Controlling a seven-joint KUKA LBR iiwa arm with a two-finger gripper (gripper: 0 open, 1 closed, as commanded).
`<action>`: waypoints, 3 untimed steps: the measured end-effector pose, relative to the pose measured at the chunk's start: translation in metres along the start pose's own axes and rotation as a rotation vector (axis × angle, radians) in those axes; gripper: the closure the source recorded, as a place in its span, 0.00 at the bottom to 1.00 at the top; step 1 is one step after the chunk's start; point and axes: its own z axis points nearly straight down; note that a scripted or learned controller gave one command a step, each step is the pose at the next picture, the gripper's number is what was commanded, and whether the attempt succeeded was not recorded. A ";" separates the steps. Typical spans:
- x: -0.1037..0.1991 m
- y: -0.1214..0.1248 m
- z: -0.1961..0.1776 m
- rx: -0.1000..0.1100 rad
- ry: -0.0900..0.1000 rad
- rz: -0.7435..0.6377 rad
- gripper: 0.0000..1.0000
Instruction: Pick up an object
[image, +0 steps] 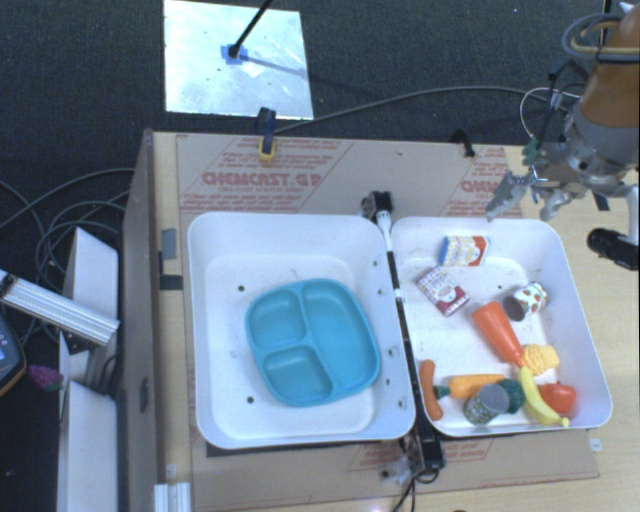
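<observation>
The right bin (575, 300) holds several toy foods: a small white and red carton (463, 249), a red and white box (442, 290), an orange carrot (497, 332), a corn piece (541, 357), a banana (538, 397), a tomato (560, 398), a grey can (486, 404), a sausage (430, 388) and a small cup (527, 299). My gripper (527, 197) hangs above the bin's far right corner, beyond its rim. Its two fingers are spread apart with nothing between them.
The left bin (215, 250) holds a blue divided plate (312, 341). A divider clip (380, 207) sits between the bins. Cables run across the bench's far side, and a shiny metal sheet (237, 58) lies beyond it.
</observation>
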 end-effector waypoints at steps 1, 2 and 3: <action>0.005 -0.018 0.098 0.003 0.001 0.002 0.00; 0.031 -0.040 0.194 0.001 0.001 0.001 0.00; 0.031 -0.039 0.183 -0.001 0.000 0.002 1.00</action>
